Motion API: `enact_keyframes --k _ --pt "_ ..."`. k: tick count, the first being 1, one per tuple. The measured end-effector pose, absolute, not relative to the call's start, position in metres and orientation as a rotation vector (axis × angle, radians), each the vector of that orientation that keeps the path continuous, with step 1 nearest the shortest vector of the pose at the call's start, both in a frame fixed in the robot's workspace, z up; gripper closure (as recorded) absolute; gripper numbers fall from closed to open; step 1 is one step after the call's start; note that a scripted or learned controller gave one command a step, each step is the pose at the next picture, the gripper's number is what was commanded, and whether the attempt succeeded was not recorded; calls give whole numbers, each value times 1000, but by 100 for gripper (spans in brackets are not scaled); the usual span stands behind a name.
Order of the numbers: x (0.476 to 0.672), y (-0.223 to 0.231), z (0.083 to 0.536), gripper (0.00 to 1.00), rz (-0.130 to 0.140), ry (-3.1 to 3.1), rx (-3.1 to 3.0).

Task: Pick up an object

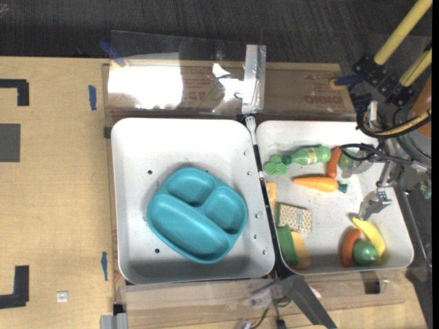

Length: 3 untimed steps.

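White plastic bins sit side by side on the surface. The left bin (130, 149) carries a teal divided tray (197, 212); the right bin (309, 134) is where the small play-food pieces lie. Among them are a carrot (317, 182) near the middle, a green bottle (307, 156) just above it, a patterned cracker square (295, 218) below, and a yellow and green piece (293, 246) against the near-left wall. In the near-right corner a banana (368, 233) rests touching a green ball (365, 253) and an orange piece (349, 242).

The tool (374, 203) hangs over the right side of that bin, just above the banana's upper end. Nothing shows between its fingers, and I cannot tell whether they stand wide or narrow; the metal tip is small and partly lost among cables.

My reading is that the task is at the approach step: the tool is lined up over the corner cluster, with no grasp made. The next move would call for lowering onto one piece, most likely the banana. The pieces touch there and the bin wall is close, so the fingers would need room on both sides, or the grasp may nudge the neighbours instead.
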<state>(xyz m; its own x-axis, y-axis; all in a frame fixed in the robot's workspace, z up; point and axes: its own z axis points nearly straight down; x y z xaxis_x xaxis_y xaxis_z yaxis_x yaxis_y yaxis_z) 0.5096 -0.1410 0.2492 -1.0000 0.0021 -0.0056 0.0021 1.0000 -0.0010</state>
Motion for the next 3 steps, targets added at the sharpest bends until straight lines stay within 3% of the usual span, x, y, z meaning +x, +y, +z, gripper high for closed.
enact_keyframes --k 1,2,3 --pt "494 -184 117 0 0 3138 -140" --pt "544 -202 89 0 -8 3093 -456" --pt "490 -224 89 0 -6 3092 -505"
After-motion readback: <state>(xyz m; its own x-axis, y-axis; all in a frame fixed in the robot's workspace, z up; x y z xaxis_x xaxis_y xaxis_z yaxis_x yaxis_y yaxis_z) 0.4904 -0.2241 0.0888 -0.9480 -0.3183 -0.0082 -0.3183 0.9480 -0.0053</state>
